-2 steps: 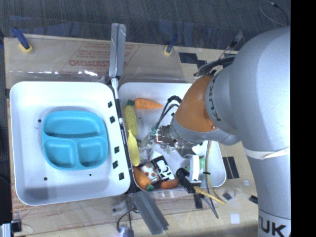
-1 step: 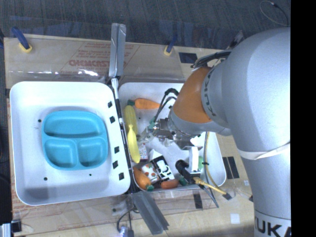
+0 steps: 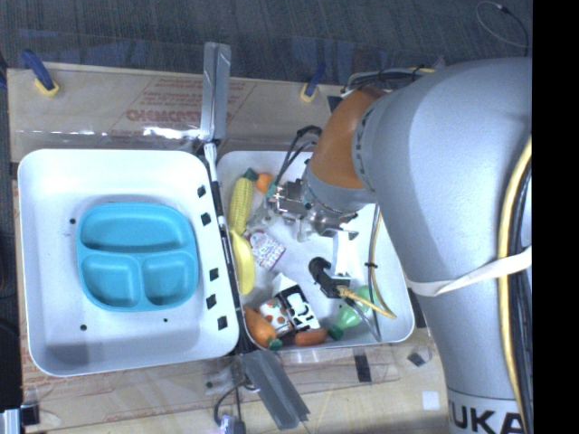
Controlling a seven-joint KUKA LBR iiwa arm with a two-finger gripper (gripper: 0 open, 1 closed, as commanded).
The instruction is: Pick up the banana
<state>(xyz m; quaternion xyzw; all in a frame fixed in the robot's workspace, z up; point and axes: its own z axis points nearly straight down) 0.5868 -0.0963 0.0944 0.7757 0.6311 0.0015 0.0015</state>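
Camera view. Left bin (image 3: 36,242): holds a blue divided tray (image 3: 137,253) at its centre.

Right bin (image 3: 391,269): banana (image 3: 242,259), yellow, lying along the left wall, lengthwise from 12 to 6 o'clock. Corn cob (image 3: 241,202) just beyond it at 12 o'clock. Orange fruit (image 3: 260,328) at 6 o'clock of the banana, near the bin's front corner. Green item (image 3: 348,316) at the front right.

Arm (image 3: 434,170): grey, orange band, enters from 3 o'clock. Gripper (image 3: 303,215) hangs over the bin's middle, at 2 o'clock of the banana and apart from it. Cannot tell its state.
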